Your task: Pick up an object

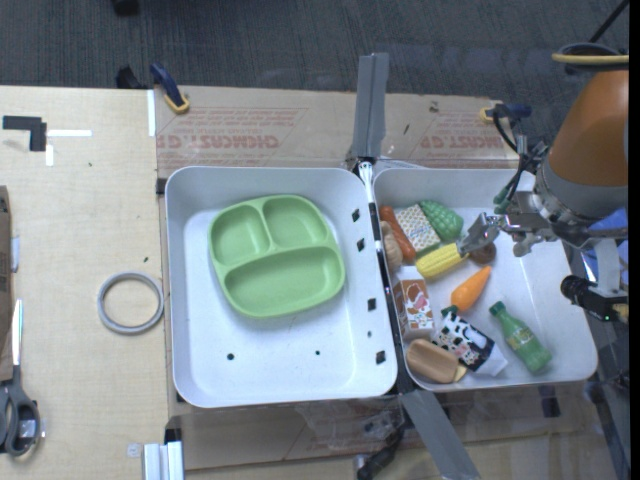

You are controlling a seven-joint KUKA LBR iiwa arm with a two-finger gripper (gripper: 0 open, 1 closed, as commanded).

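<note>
The right bin (560, 368) holds several toy foods: a yellow corn cob (441, 260), an orange carrot (470, 289), a green bottle (520, 337), a green leafy piece (441, 218), a tan cracker box (415, 227), a hot dog bun (434, 362), a black-and-white cow-print carton (465, 339) and a small printed packet (414, 303). My gripper (483, 234) reaches in from the right and hovers just right of the corn, above a brown round item (483, 253). Its fingers look slightly parted, with nothing seen between them.
The left bin (190, 358) contains a green divided plate (277, 254). A roll of tape (131, 301) and scissors (17, 413) lie on the wooden bench at left. A grey divider post (369, 108) stands between the bins at the back.
</note>
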